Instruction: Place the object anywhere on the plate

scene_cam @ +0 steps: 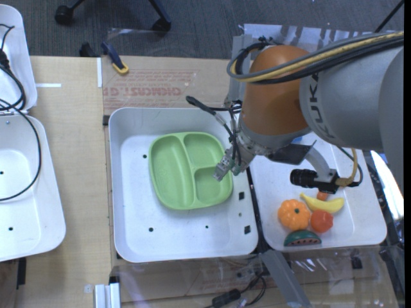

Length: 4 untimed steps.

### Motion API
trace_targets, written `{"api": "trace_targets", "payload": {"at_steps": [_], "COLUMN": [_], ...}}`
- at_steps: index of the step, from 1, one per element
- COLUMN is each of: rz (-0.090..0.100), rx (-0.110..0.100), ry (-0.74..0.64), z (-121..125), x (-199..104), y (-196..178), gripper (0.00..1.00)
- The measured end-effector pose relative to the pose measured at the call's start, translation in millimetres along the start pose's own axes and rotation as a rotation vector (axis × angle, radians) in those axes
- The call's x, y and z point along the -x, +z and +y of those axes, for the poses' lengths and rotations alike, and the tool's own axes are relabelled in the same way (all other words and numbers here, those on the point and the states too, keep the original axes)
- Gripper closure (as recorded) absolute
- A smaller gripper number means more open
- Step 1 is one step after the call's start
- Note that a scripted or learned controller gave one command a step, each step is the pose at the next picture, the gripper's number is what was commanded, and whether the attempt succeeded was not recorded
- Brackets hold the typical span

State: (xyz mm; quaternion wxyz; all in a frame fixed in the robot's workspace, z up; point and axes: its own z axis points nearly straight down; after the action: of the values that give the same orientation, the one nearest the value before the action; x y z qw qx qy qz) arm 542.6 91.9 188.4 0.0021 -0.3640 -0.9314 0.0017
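Note:
A light green divided plate (186,169) lies in the left white bin (128,191). My gripper (225,169) hangs over the plate's right edge, above its lower right compartment, under the orange wrist band (276,95). No object shows on the plate. In the right bin (359,233) lie toy foods: an orange (294,214), a yellow banana (323,203), a red tomato (322,221) and a watermelon slice (302,238).
The grey arm (359,95) covers the far part of the right bin. A black cable plug (313,178) hangs just above the banana. Another white tray (26,185) with black cables sits at the far left of the wooden bench.

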Motion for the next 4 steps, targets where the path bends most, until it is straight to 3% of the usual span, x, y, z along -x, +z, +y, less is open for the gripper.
{"api": "trace_targets", "payload": {"at_steps": [1, 2, 3, 4], "rz": [0.0, 0.002, 0.002, 0.004], "rx": [0.0, -0.004, -0.004, -0.009], "ry": [0.001, 0.007, 0.007, 0.014], "z": [0, -1, -1, -2], "x": [0, 3, 3, 6], "y": [0, -6, -6, -11], "gripper": [0.0, 1.0, 0.0, 1.0]}}
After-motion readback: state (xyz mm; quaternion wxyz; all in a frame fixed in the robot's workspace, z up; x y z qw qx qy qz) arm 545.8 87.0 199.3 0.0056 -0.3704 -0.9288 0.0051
